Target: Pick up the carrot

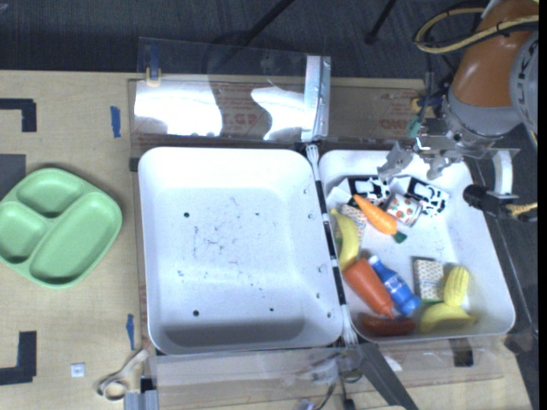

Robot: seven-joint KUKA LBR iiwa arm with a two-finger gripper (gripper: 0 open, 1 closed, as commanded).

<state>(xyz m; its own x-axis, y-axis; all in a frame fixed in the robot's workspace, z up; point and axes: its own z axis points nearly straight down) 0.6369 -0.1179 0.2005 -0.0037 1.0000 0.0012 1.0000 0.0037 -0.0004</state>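
Orange and small, the carrot (pixel 377 214) lies in the upper part of the right bin (pixel 494 254), tilted with its thick end toward the upper left and its green-tipped end toward the lower right. It rests against a black-and-white patterned carton (pixel 412 198) that sits just behind it. My gripper (pixel 418 162) hangs above the far rim of that same bin, up and to the right of the carrot, near it but not touching it. My two fingers (pixel 396 159) stand spread apart with nothing between them; the carton lies roughly beneath the gap, and the carrot is off to the lower-left side of it. How high the fingertips sit above the bin floor I cannot judge well from this slanted view.

Just left of the carrot a banana (pixel 348 236) curves along the bin's left wall. Below it lie a larger red-orange vegetable (pixel 369 285), perhaps a pepper, and a blue bottle (pixel 396 285) touching its right side. Toward the lower right corner are a yellow corn cob (pixel 456 284) and a small patterned packet (pixel 426 272) beside it.

The left bin (pixel 231 246) shows only faint marks on its white floor. Well apart on the bench to the left sits a green divided plate (pixel 56 227)
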